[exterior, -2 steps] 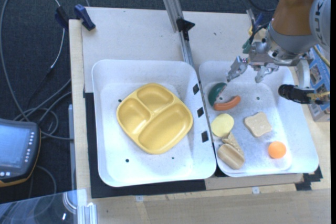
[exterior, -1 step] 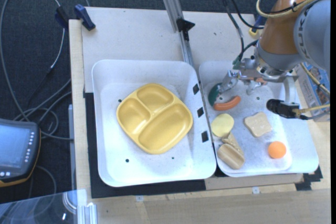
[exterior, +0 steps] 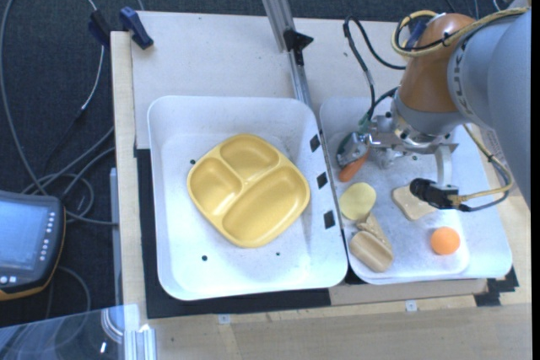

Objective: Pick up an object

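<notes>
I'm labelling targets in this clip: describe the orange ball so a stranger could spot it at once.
Go to the right white bin, beside the one holding the yellow divided plate. Near its lower right corner in the view lies the orange ball. It is fully round and bright orange, unlike the tan pieces and pale yellow disc to its left.

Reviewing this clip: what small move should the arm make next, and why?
Probably a short descent straight down onto the orange carrot-like piece. The gripper is just above its upper end, near the left wall of the right bin, and the view does not show the piece held. The other items lie farther away, toward the bin's near side.
</notes>
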`<state>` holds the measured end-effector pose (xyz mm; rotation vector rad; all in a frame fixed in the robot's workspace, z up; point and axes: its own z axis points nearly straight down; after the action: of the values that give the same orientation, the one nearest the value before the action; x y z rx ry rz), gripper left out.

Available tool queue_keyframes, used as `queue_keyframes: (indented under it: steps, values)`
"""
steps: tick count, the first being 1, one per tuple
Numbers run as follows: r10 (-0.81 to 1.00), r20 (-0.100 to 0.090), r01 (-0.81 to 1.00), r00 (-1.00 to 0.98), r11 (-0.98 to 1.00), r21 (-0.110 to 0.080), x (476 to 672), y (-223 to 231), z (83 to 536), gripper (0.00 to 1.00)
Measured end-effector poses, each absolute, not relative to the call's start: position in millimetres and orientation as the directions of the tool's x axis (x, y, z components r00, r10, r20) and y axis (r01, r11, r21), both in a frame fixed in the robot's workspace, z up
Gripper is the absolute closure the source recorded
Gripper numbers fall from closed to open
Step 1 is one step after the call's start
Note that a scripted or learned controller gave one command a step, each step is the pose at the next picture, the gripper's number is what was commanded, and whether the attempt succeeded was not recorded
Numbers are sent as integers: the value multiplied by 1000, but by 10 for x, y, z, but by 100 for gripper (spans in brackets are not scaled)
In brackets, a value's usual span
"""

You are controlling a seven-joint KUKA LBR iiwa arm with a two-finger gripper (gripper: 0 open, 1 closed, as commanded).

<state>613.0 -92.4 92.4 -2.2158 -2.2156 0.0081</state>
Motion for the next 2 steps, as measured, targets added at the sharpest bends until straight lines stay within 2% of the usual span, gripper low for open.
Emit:
queue_keyframes:
  steps: [1,2]
  values:
    - [1000,2,1000,0,0,0,6158,-922,1080,100]
    - [1000,-1,1000,1,-1,7,6128,-1008,1663,100]
